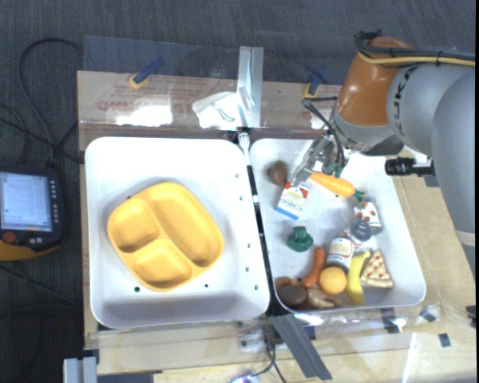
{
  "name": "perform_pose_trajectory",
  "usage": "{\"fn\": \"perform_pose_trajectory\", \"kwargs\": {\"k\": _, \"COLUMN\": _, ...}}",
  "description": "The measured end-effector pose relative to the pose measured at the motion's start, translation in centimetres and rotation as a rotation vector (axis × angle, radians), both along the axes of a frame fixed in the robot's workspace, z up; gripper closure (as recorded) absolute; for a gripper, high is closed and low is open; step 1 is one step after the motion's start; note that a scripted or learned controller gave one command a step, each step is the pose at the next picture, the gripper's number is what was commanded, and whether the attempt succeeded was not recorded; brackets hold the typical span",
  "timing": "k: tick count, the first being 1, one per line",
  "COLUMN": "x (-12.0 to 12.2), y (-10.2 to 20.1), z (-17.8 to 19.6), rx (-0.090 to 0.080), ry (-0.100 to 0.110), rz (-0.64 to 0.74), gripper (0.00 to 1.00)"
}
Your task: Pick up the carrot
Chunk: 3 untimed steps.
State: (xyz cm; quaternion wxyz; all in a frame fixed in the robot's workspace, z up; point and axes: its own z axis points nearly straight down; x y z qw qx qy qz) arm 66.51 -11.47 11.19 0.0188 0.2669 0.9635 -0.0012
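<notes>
While tilted, pincer [318, 164] touches carrot [332, 184].

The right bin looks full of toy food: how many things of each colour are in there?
Right bin by main colour, as far as I can tell:
Orange: 3
Brown: 3
Green: 1
Yellow: 1
Mixed colours: 4
Total: 12

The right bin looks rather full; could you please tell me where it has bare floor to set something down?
In the right bin, bare floor lies along the left wall, between the green toy and the divider, and mid-bin right of that toy. The front corner is crowded: orange ball, banana, pizza slice. The gripper crowds the back.
</notes>
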Motion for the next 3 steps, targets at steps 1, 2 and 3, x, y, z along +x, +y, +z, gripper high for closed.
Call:
{"fn": "perform_pose_trajectory", "kwargs": {"k": 1, "x": -1.4, "y": 3.1, "z": 11.9, "rx": 0.006, "ry": 0.021, "rz": 0.158, "gripper": 1.00}}
{"fn": "perform_pose_trajectory", "kwargs": {"k": 2, "x": -8.8, "y": 1.0, "z": -0.7, "rx": 0.011, "ry": 0.048, "rz": 0.171, "gripper": 1.00}}
{"fn": "perform_pose_trajectory", "kwargs": {"k": 3, "x": -1.3, "y": -1.7, "z": 6.9, "rx": 0.015, "ry": 0.028, "rz": -0.305, "gripper": 1.00}}
